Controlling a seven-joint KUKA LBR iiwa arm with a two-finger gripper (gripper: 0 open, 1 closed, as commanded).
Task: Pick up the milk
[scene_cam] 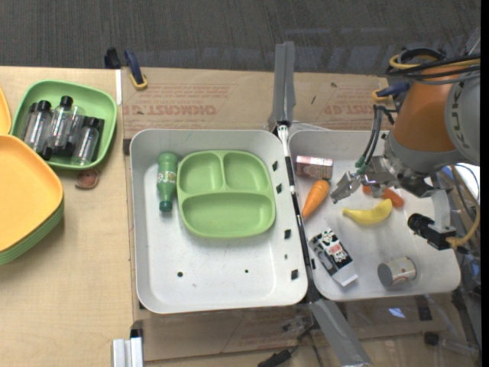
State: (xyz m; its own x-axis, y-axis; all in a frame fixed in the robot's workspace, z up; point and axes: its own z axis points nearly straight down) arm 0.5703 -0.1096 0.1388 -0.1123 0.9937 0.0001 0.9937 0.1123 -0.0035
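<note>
The milk (333,255) is a small carton with black and white cow patches. It lies on its side near the front left of the right bin (428,285). My gripper (348,189) hangs over the middle of that bin, between the carrot (315,197) and the banana (368,214). It is above and a little to the right of the milk, well apart from it. The gripper looks open, with nothing between its fingers.
The right bin also holds a pink box (313,166), a small red item (390,197) and a grey can (396,271). A green divided plate (225,193) and a green bottle (166,180) lie in the left bin (214,289). Off to the left stand a green tray of bottles (65,125) and yellow plates (23,197).
</note>
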